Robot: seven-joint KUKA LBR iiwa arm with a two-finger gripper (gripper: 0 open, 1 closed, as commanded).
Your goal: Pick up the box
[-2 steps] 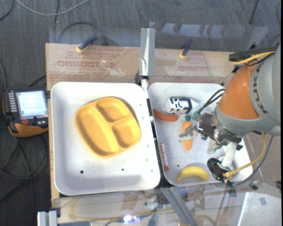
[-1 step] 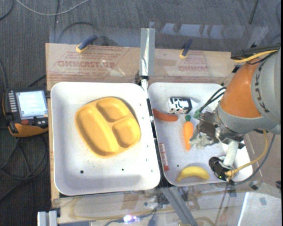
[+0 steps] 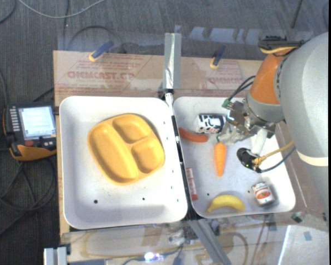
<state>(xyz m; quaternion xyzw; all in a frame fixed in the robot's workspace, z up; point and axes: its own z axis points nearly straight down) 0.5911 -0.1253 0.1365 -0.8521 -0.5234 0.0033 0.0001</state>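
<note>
Yellow divided tray (image 3: 127, 147) in left bin (image 3: 71, 203). Right bin (image 3: 284, 200): carrot (image 3: 220, 158), red sausage (image 3: 193, 136), banana (image 3: 227, 203), small can (image 3: 262, 194). Handheld pendant (image 3: 31, 127) on floor, left.

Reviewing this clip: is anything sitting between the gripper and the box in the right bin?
Nothing visible does. The gripper hangs right beside the black-and-white box at the back of the right bin, with no object in between. The carrot and the red sausage lie just in front of them, close enough to get bumped.

The cardboard sheet (image 3: 116, 76) under the bins bears faint red lettering reading roughly "CHEMCAST".
</note>
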